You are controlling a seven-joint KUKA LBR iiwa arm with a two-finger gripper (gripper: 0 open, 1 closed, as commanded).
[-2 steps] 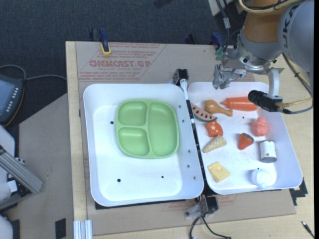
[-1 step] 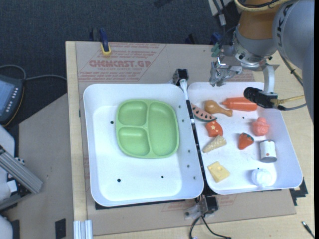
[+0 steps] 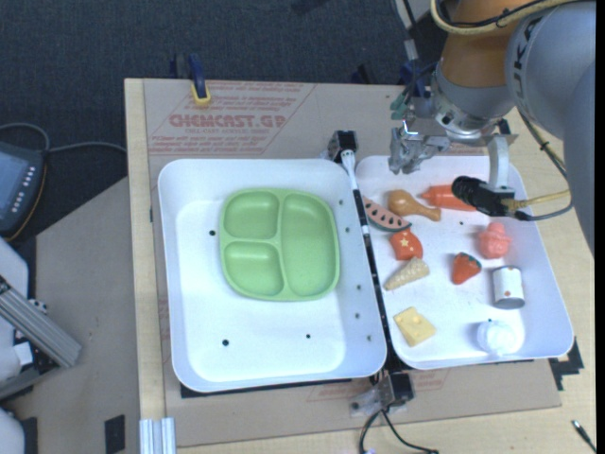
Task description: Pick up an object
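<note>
The right bin (image 3: 539,253) holds several toy foods: a watermelon slice (image 3: 386,218), a drumstick (image 3: 413,204), a carrot (image 3: 440,196), a red piece with a yellow spot (image 3: 406,244), a strawberry (image 3: 465,269), a pink lump (image 3: 493,240), a cone-shaped wedge (image 3: 406,274), a cheese block (image 3: 414,326), a small can (image 3: 508,287) and a white cup (image 3: 498,336). My gripper (image 3: 408,159) hangs over the bin's far left corner, above the drumstick, with nothing visible between its fingers.
The left bin (image 3: 184,282) carries a green divided plate (image 3: 281,244). A black divider strip (image 3: 364,244) runs between the bins. The arm's orange band and grey wrist (image 3: 482,55) loom over the far right. A blue clamp (image 3: 198,81) sits at the board's far edge.
</note>
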